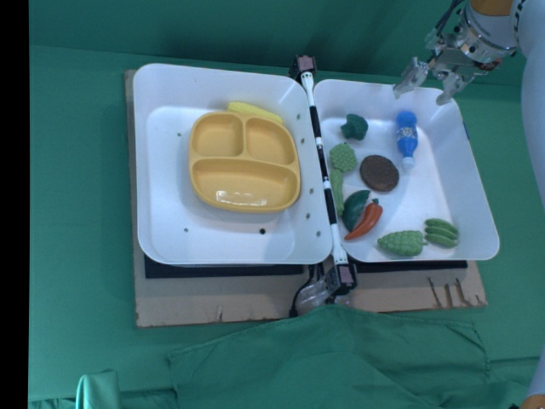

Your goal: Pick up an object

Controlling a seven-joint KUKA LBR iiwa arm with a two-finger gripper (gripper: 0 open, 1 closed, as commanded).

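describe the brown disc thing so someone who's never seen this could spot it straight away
Look in the right white bin, the one full of toy food. Near its middle lies a flat round brown patty, just below and left of the blue bottle. It is the only dark brown, disc-shaped piece; its neighbours are green, red or blue.

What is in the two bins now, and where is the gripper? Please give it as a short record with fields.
left bin: yellow divided plate; a yellow item partly behind it
right bin: blue bottle, brown patty, dark broccoli, red pepper, pea pods, bumpy green vegetable
gripper: open, above the right bin's far edge, near the blue bottle
held: nothing
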